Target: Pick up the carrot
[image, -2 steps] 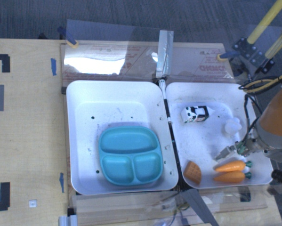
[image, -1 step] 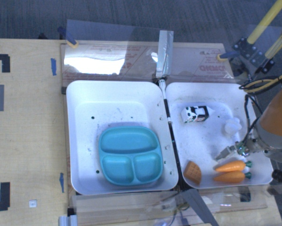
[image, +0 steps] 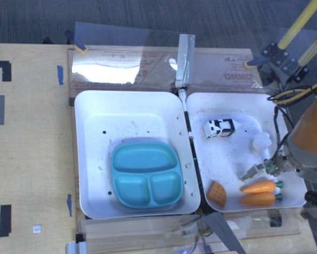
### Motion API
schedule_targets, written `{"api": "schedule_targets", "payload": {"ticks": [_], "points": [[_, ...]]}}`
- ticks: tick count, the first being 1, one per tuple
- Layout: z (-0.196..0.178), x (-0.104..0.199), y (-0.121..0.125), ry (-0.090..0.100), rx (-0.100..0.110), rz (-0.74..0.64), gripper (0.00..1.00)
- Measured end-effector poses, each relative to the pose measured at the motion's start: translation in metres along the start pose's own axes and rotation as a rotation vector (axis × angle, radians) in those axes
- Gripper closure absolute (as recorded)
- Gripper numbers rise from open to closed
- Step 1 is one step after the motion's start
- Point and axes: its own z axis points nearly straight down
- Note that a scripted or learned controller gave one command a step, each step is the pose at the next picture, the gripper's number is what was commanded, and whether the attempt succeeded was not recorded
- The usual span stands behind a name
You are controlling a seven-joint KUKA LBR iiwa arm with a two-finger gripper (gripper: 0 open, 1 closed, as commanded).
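The gripper (image: 255, 171), fingers seemingly spread with nothing between them, is hanging at the lower right just above the carrot (image: 260, 187), apparently lining up to close on it.

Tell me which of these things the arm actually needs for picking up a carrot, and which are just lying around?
Part of the job:
- upper carrot
- lower carrot
- tool, right above them

Just lying about:
- black-and-white toy cow
- brown bread-like piece
- teal divided plate, in the left bin
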Motion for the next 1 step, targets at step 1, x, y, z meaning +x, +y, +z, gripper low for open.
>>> {"api": "schedule_targets", "payload": {"ticks": [1], "points": [[0.0002, -0.0138, -0.0034, 0.0, -0.001, -0.15, 0.0]]}}
